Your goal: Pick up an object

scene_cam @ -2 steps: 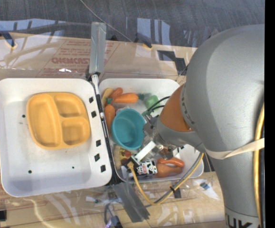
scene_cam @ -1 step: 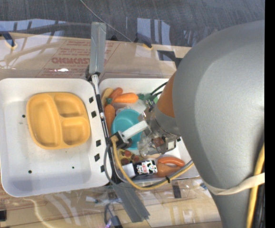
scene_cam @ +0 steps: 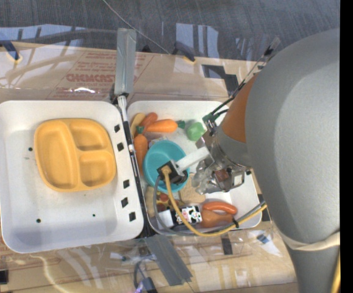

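Red print runs along the cardboard sheet (scene_cam: 72, 72) lying under the clear plastic behind the left bin (scene_cam: 5, 182). It reads roughly as "CHEMCAST" in outlined capitals, though glare breaks up the letters, so I can't be certain. Smaller red lines sit above it, too faint to make out. Nothing else here carries readable lettering.

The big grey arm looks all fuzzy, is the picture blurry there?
Camera view: yes, the grey arm sits close to the lens, so it's soft; the yellow tray and teal bowl look sharp; shiny glare streaks cross the clear sheet above the bins.
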You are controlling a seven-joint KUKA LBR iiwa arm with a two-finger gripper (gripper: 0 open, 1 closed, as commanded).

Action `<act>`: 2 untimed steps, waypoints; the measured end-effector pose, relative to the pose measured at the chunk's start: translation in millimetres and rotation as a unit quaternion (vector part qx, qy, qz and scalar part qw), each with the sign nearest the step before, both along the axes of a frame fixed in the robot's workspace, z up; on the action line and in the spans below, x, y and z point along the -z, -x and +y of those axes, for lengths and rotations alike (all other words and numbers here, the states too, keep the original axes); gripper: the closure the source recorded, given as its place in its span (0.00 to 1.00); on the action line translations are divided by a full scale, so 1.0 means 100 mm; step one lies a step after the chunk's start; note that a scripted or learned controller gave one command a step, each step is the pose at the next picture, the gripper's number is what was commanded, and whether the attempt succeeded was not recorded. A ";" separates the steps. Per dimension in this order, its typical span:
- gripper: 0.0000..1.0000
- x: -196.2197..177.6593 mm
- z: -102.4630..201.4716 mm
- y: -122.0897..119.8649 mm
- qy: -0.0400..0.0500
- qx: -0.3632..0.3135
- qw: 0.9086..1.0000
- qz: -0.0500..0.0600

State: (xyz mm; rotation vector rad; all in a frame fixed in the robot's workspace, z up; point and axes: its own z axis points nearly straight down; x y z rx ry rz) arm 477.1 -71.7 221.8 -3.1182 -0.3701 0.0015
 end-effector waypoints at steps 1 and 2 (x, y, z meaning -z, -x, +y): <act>1.00 0.12 -0.20 0.01 -0.002 0.007 1.000 0.004; 1.00 -0.44 -0.53 -0.25 0.000 0.013 1.000 -0.001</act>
